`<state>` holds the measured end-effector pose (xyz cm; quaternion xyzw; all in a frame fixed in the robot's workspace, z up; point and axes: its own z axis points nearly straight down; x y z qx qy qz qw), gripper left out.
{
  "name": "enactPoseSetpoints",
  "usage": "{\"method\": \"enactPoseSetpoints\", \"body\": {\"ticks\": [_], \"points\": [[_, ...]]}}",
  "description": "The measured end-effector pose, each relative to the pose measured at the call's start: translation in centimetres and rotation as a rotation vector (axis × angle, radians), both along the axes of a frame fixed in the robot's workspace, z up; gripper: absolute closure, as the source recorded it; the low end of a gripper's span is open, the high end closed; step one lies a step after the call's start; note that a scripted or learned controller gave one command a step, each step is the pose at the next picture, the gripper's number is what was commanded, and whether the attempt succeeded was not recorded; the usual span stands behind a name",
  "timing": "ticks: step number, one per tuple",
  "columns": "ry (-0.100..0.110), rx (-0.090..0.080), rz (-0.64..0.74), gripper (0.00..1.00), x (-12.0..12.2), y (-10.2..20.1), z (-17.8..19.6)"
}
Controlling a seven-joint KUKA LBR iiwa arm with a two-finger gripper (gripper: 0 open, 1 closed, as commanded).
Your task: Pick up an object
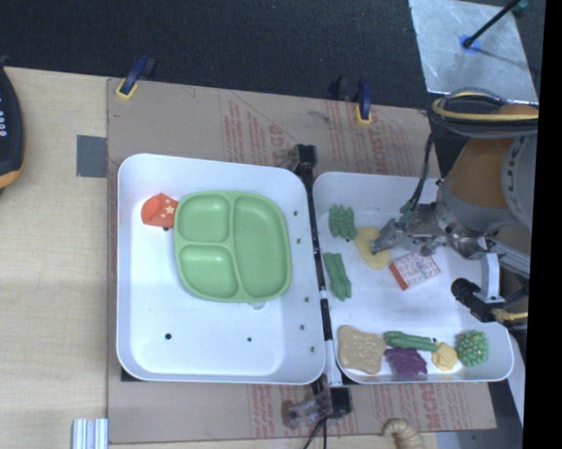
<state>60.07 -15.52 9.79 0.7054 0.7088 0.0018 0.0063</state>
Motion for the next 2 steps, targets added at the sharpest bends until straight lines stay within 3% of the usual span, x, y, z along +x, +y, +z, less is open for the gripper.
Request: {"method": "enactPoseSetpoints", "body": {"ticks": [1, 2], "points": [[0.002, 0.001, -0.005, 0.0, -12.1, -3.4, -0.1], [0.0, -0.006, -0.003, 1.0, -11.7, -3.6, 1.0]]}}
